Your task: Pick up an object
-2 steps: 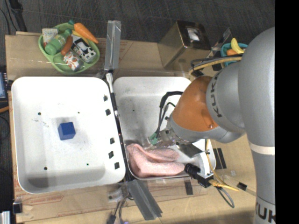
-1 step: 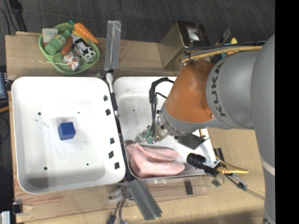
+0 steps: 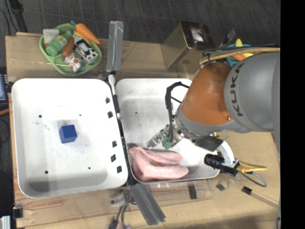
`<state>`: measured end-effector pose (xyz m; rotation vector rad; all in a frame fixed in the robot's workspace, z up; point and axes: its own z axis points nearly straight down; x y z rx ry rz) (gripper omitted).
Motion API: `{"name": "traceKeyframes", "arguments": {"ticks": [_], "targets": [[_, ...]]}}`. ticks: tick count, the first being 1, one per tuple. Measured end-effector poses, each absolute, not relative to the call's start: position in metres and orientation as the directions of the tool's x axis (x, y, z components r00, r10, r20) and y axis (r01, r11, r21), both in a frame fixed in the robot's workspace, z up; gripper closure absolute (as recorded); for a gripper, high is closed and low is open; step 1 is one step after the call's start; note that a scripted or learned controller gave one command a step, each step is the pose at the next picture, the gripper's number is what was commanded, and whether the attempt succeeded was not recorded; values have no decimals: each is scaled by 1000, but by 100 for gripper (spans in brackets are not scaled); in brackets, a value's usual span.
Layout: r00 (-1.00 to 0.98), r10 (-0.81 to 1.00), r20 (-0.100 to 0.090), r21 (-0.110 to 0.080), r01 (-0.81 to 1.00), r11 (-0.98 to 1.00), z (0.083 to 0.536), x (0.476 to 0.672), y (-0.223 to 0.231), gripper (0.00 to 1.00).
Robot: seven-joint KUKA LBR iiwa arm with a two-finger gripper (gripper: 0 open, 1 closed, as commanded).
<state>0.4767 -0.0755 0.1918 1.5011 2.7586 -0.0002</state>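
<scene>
Approach step: the gripper (image 3: pixel 162 141) hovers just beside the pink cloth (image 3: pixel 157 165) at the right bin's (image 3: pixel 143 94) lower edge. I cannot tell how open it is or whether it holds anything. The next move is probably to descend onto the cloth.

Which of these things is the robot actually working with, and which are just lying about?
Part of the job: tool; pink cloth in right bin; blue cube in left bin.
Just lying about: green bowl of toy food; brown box.
</scene>
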Motion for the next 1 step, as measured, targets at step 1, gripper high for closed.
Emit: {"name": "traceKeyframes", "arguments": {"ticks": [1], "targets": [[-543,840,-1,0,840,543,192,477,-75,0]]}}
